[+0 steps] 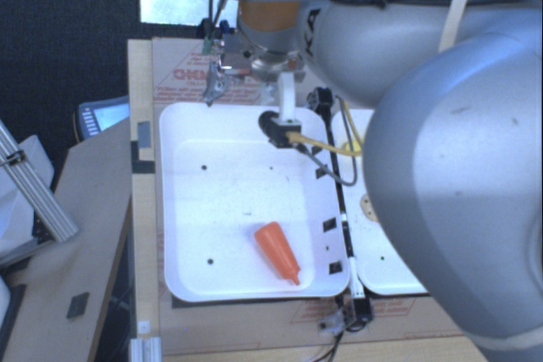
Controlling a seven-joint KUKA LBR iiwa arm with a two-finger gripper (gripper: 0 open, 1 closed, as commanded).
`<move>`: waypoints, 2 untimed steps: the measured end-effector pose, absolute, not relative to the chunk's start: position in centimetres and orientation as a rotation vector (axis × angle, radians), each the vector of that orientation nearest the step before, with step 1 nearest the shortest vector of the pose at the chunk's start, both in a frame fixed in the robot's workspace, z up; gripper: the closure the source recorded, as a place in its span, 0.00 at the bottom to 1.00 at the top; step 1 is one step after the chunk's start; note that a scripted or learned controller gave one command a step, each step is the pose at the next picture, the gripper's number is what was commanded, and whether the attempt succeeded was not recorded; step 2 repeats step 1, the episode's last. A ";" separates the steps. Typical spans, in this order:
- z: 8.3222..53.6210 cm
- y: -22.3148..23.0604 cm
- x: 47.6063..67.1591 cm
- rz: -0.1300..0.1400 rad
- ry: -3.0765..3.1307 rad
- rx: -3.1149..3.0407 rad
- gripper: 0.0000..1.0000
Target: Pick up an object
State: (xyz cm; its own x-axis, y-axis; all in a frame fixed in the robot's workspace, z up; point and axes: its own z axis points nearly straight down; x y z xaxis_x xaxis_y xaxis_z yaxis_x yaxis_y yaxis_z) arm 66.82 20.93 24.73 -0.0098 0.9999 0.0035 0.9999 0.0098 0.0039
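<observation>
An orange, carrot-shaped cone [278,250] lies in the left bin [182,208], near its front right corner, with its narrow tip pointing to the front right. My gripper [215,86] hangs over the far left corner of that bin, well away from the cone. I see nothing held in it. The big grey arm reaches in from the right and covers most of the right bin [386,277].
A small tan object [368,206] peeks out at the arm's edge in the right bin. A black divider strip [344,225] runs between the bins. Cardboard lies under the bins, and a wooden bench edge and metal rail stand at the left.
</observation>
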 end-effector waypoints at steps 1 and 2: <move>10.1 21.1 62.6 -0.018 2.228 2.225 0.00; 10.1 21.1 62.6 -0.018 2.228 2.225 0.00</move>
